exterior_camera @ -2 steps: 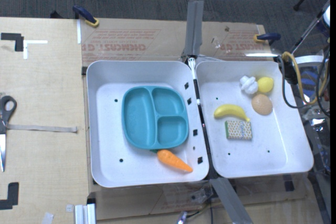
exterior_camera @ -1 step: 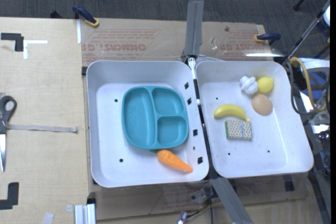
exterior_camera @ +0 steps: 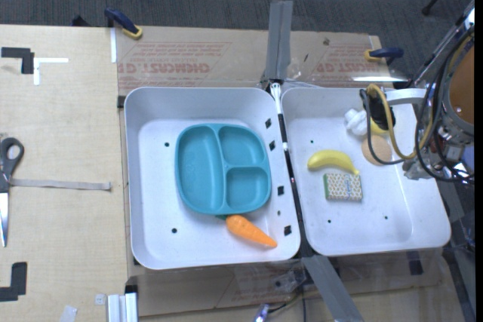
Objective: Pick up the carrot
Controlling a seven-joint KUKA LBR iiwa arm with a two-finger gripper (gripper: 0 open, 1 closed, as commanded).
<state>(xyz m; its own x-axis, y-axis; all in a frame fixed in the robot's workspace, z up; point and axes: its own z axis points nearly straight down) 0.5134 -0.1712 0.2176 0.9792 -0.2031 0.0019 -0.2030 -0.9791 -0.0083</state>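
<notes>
Presently on the tabletop: two white bins side by side.

Left bin: a teal tray with three compartments, lying flat near the middle. A carrot lies on the bin floor just beyond the tray's near edge, toward the near right corner, pointing right and slightly nearer. It touches or almost touches the tray's rim; which cannot be told.

Right bin: a banana left of centre, curved, with a sponge just near of it, yellow-edged with a pale speckled face. The two are touching or nearly so. A small white object sits at the far side, next to a tan round item partly hidden by cables.

Arm: at the right edge, over the right bin's far right part, hung with yellow and black cables. The jaws are hidden among these; whether open or closed cannot be told. Arm and carrot are well apart.

Elsewhere: scissors at the left edge; brown cardboard behind the bins, held by blue clamps.
</notes>
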